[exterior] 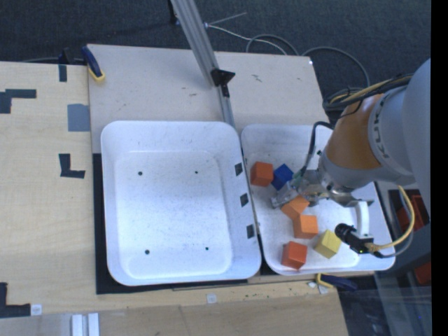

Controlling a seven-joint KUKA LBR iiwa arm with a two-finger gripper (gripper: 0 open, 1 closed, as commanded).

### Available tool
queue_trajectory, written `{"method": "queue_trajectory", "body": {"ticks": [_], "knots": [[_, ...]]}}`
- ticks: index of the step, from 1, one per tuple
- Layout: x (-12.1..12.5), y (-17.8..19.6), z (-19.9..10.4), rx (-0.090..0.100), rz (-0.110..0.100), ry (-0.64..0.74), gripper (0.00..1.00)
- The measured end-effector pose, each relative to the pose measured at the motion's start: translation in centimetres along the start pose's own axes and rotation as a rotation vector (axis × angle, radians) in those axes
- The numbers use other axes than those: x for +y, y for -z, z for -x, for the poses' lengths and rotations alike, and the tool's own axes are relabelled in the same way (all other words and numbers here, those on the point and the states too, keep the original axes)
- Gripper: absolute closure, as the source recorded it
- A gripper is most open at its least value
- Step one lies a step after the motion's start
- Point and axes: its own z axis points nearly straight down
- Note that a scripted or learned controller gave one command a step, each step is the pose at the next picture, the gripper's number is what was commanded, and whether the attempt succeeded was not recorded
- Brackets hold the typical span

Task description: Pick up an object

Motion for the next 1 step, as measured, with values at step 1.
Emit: {"method": "queue_trajectory", "body": {"ticks": [1], "knots": [[0.07, 1.20, 0.15, 0.000, 0.002, -0.001, 1.00]]}}
